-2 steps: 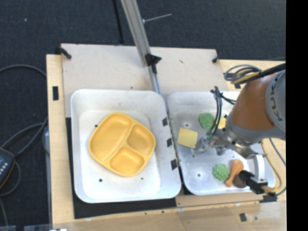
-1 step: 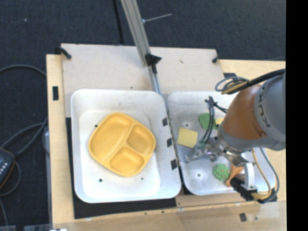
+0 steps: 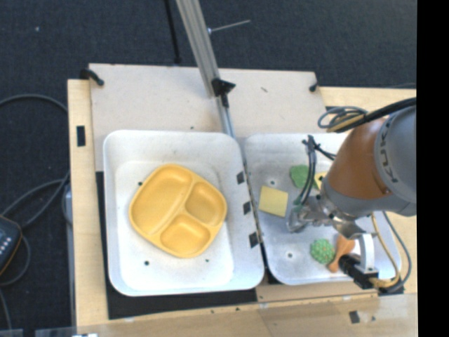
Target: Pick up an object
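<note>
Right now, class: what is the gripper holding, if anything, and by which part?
Cannot be told: the gripper is low in the right bin beside the yellow block.

Pale yellow block [image 3: 273, 201] lies flat in right bin [image 3: 270, 255].

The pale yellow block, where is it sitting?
The pale yellow block lies in the right bin, near its left wall, just left of the robot's hand.

The grey-and-orange arm [image 3: 365, 170] covers the gripper and much of the right white bin [image 3: 270, 167]; at its nine o'clock, a green knobbly object [image 3: 300, 175] peeks out, perhaps half hidden.
</note>
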`<state>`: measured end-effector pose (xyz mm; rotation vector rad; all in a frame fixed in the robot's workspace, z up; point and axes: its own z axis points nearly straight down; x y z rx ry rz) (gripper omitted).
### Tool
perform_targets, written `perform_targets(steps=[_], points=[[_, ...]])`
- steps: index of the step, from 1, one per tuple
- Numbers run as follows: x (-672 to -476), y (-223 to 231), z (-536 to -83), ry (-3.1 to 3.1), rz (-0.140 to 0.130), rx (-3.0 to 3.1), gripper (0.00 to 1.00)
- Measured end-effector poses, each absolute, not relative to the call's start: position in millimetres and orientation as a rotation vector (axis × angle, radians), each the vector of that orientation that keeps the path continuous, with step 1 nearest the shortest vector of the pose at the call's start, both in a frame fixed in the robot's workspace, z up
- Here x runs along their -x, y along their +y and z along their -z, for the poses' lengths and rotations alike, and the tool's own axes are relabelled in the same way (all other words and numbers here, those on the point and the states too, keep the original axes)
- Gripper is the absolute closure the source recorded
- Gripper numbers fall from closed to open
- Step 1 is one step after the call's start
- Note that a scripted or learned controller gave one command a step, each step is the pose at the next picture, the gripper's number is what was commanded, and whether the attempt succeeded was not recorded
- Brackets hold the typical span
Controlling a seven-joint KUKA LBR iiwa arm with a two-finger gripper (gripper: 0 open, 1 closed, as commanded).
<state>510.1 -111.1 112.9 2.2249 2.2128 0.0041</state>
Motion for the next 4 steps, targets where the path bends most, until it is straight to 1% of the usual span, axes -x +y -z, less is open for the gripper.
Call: perform_targets(steps=[1, 2, 3, 4], points=[[-503.7, -116.8, -162.2, 2.212, -0.005, -2.222, 1.0], [-505.8, -114.4, -226.0, 2.219, -0.008, -2.212, 1.0], [-508.0, -115.7, -280.3, 2.22, -0.007, -2.212, 1.0], [-517.5, -66.0, -279.2, 2.228, -0.003, -2.212, 1.0]])
